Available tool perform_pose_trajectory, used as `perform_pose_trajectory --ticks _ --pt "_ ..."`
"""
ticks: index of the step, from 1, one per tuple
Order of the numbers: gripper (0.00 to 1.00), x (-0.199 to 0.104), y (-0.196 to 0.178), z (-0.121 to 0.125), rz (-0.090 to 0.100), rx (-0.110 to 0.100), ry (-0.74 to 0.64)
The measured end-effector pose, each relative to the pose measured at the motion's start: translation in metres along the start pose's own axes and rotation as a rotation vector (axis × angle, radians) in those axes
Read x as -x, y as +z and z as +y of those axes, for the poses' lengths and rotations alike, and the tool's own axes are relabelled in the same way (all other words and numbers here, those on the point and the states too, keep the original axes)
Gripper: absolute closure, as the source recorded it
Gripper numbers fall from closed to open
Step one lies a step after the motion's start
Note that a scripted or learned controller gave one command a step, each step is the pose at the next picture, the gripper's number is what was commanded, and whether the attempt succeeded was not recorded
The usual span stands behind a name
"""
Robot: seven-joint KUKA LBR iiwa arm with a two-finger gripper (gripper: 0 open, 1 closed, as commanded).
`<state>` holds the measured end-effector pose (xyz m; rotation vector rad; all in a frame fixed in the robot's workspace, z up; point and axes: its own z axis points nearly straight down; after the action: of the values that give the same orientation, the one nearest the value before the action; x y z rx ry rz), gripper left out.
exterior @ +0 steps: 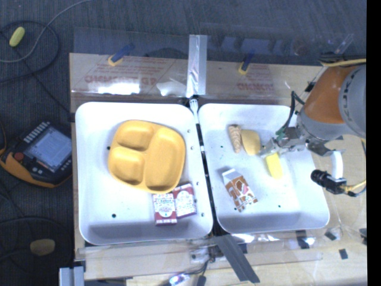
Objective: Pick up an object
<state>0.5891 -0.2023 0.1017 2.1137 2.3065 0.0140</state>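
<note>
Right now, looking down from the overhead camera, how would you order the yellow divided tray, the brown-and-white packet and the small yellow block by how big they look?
1. Yellow divided plastic tray, left bin: by far the largest.
2. Brown-and-white packet, right bin.
3. Small yellow block, beside the gripper: smallest.

Both bins point(89, 219) are plain white. The divided plate point(147, 154) in the left one is a warm mustard yellow, and the two small cartons point(174, 204) below it are red and white with printed labels. In the right bin, the bread roll point(236, 138) is tan, the lump point(250, 142) beside it pale yellow, the block point(274, 165) bright yellow — and the packet point(239, 190) brown, white and red. The arm point(340, 100) is grey with an orange band.
</note>
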Motion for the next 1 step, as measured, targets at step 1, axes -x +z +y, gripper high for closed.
perform_pose_trajectory --ticks 1 --pt "1.0 0.0053 -0.0513 -0.0391 0.003 -0.016 -0.162"
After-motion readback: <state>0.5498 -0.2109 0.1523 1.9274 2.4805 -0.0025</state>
